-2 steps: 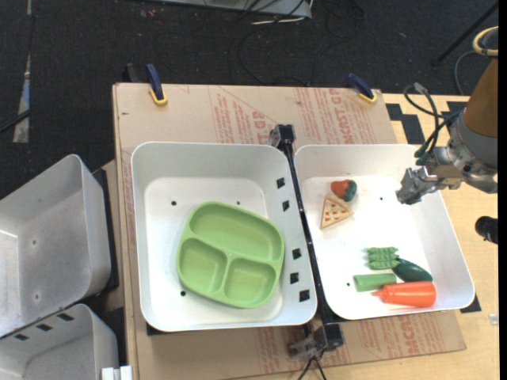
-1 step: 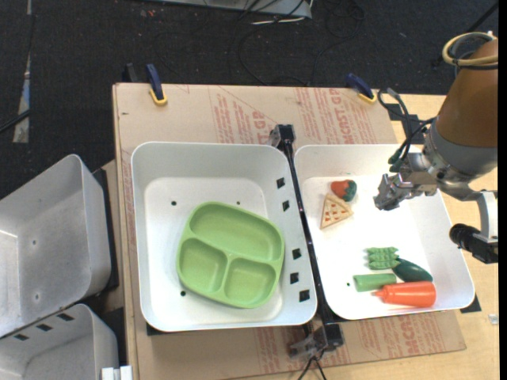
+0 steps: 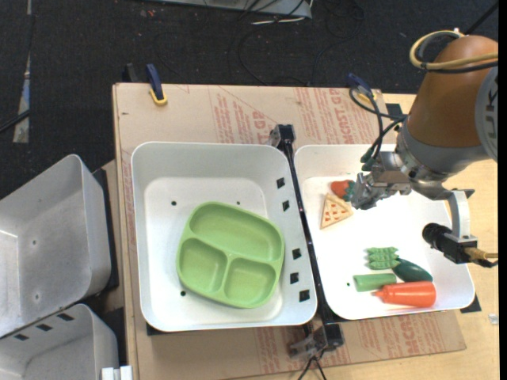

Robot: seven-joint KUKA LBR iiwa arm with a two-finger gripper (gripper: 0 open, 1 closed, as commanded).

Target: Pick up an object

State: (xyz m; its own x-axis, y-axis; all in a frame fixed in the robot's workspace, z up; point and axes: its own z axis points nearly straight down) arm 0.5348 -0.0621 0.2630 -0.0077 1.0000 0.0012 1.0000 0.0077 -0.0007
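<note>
My two-finger gripper (image 3: 360,193) half hides a small red object (image 3: 341,188) at the right white bin's (image 3: 444,216) far left; whether I'm clenched I cannot tell. Just beside lies a triangular pizza-slice toy (image 3: 334,211), its long axis pointing away from the camera.

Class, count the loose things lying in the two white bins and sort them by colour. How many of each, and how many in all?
Green: 4, the divided plate, ridged piece, stick, dark piece
Orange: 1, carrot
Red: 1, small piece beside the gripper
Tan: 1, pizza slice
Total: 7
</note>
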